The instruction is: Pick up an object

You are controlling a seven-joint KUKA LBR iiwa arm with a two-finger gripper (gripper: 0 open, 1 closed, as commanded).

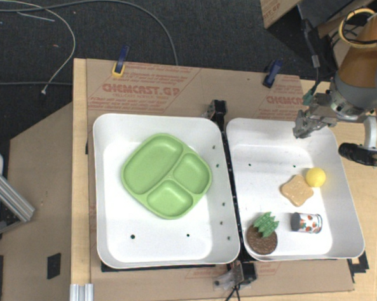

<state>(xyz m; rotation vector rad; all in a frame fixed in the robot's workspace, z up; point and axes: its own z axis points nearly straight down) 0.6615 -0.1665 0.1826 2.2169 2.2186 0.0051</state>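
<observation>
My gripper (302,129) hangs over the far right corner of the right bin (265,148), well above its floor and apart from every object. In that bin lie a yellow ball (315,177), a tan toast-shaped piece (297,191) touching it, a small white can with red spots (306,222) on its side, and a small potted plant (263,233) near the front rim. A green three-compartment plate (166,175) rests in the left bin (107,224).
The bins stand on a cardboard sheet (148,80) held by blue clamps (121,58) at the back. A black bracket (217,109) sits between the bins at the far edge. Cables lie on the dark floor behind.
</observation>
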